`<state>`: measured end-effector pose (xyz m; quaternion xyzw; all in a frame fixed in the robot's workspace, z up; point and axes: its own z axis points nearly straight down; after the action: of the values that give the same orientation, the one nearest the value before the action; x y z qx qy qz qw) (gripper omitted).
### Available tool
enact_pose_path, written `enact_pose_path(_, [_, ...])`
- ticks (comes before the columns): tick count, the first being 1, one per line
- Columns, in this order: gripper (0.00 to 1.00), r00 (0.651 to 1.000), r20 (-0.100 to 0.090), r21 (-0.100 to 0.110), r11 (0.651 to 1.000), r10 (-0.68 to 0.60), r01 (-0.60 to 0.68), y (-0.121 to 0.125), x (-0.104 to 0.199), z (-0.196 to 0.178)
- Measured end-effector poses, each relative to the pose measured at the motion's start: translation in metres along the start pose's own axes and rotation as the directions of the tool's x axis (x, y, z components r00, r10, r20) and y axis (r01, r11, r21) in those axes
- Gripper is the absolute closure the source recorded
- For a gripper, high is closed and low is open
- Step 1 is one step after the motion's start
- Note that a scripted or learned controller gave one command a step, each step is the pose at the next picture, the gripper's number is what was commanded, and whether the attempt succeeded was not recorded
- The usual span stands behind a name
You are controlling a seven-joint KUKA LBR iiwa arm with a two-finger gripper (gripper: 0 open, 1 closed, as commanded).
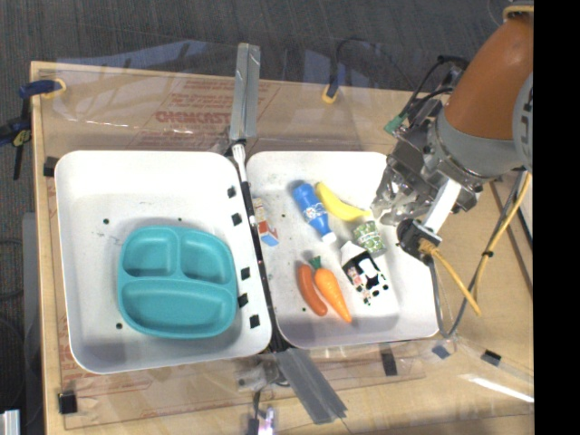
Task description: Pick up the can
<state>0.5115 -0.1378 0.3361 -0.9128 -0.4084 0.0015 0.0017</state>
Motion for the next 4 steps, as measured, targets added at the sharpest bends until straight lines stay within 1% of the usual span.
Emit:
enact_pose_path(1, [1.0, 0.99, 0.001, 0.0, 0.99, 0.143, -0.143, 0.088, 0.031, 0.079])
enact_pose_path(2, [1.0, 0.974, 0.001, 0.001, 0.974, 0.227, -0.227, 0.146, 0.044, 0.126])
enact_pose_path(3, [1.0, 0.98, 0.002, 0.002, 0.98, 0.198, -0.198, 0.082, 0.077, 0.164])
enact_pose_path(4, [1.0, 1.0, 0.0, 0.003, 1.0, 0.014, -0.014, 0.103, 0.083, 0.241])
